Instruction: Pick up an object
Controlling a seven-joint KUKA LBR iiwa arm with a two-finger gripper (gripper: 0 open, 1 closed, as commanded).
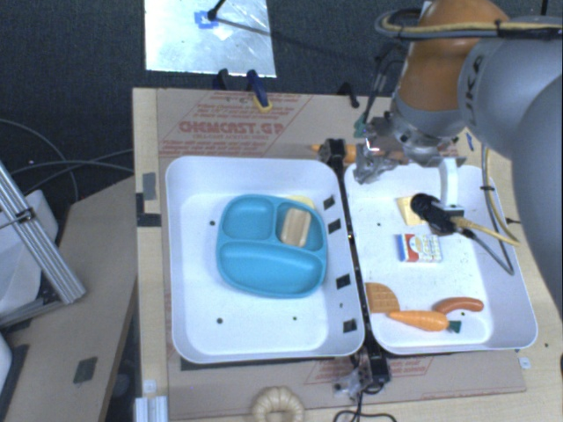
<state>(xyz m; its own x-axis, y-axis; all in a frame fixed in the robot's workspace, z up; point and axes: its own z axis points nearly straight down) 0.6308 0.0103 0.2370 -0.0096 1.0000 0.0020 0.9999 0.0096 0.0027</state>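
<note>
Since the carrot [420,320] lies bare at the near edge of the right bin [506,323], it looks light, stiff and best pinched across its thick middle. The gripper [376,158] hangs over that bin's far left corner, well apart from the carrot; its opening cannot be told.

The 2 bins, the left bin [189,262] and the right bin [506,310], are plain white. A blue divided tray [264,262] carries a tan, bread-coloured block [296,228], and a pale yellow piece [302,201] peeks out past the tray's rim. The right bin holds a carrot [419,320] in orange with a green end, a reddish-orange sausage [458,305], a golden-brown cookie [380,297], a small box [419,248] patterned in white, blue and red, and a yellow card [406,207]. The arm [519,86] is grey with an orange band [449,25]. The brown cardboard [229,121] bears red lettering.
</note>
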